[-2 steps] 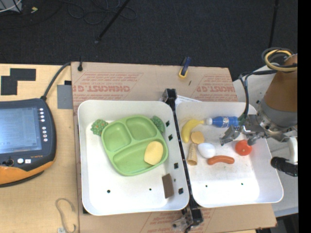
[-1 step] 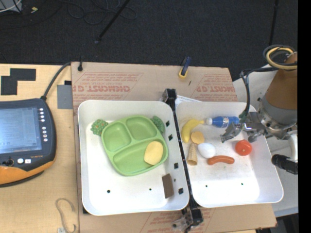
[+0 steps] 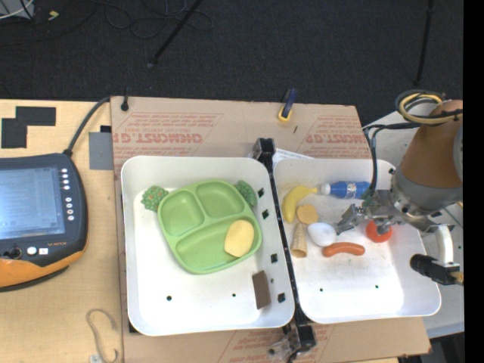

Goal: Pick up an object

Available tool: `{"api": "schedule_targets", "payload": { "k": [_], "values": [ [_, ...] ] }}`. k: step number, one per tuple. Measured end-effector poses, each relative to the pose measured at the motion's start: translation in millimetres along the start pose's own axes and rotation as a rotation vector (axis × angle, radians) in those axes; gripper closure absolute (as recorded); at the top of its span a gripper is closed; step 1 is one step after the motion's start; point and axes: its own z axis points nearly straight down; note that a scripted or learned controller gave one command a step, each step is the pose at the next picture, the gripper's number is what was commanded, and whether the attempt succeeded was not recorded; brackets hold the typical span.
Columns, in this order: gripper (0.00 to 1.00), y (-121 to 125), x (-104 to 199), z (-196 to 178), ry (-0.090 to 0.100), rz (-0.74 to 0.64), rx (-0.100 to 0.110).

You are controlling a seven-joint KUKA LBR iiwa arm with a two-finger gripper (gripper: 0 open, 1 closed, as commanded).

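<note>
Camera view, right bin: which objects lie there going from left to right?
Banana → white egg-shaped piece → hot dog → red piece, beside the gripper.

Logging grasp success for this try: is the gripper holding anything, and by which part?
Cannot tell. The gripper sits low in the right bin beside the white egg and the sausage, but nothing is clearly between its tips.
</note>
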Motion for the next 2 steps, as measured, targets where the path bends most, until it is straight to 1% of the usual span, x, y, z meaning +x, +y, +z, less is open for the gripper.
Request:
{"api": "schedule_targets", "payload": {
  "k": [1,2],
  "values": [
    [0.00,-9,2,47,0.001,0.000,0.001],
    [0.00,-9,4,65,0.000,0.002,-0.002]
  ]
}}
